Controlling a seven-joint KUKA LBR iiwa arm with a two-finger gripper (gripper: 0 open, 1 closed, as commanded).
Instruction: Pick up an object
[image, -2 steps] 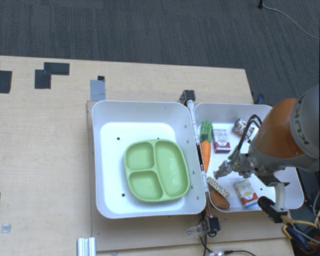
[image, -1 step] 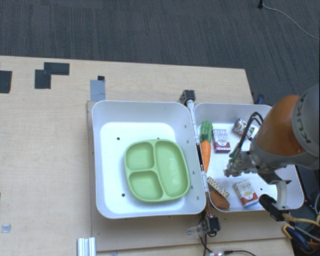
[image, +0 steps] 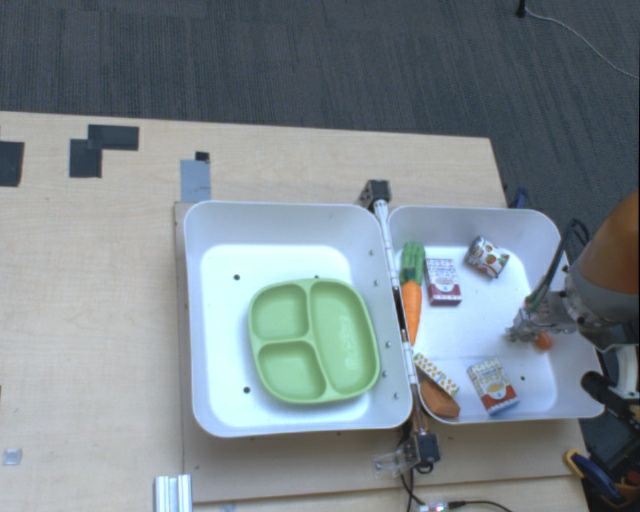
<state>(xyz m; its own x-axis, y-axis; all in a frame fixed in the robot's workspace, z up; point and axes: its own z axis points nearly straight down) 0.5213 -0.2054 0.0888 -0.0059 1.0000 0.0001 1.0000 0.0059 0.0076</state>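
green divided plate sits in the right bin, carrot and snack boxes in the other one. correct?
Not quite: the camera view shows the green divided plate in the left bin. The carrot and snack boxes lie in the right bin.

A green divided plate (image: 314, 341) lies in the left bin (image: 215, 250).

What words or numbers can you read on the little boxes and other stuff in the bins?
None can be read.
Red and white box: print on its face, too blurred.
Box with orange picture: print, too small.
Small crumpled pack: markings, unreadable.
Green divided plate, toy carrot and brown wooden spoon: no writing shows.
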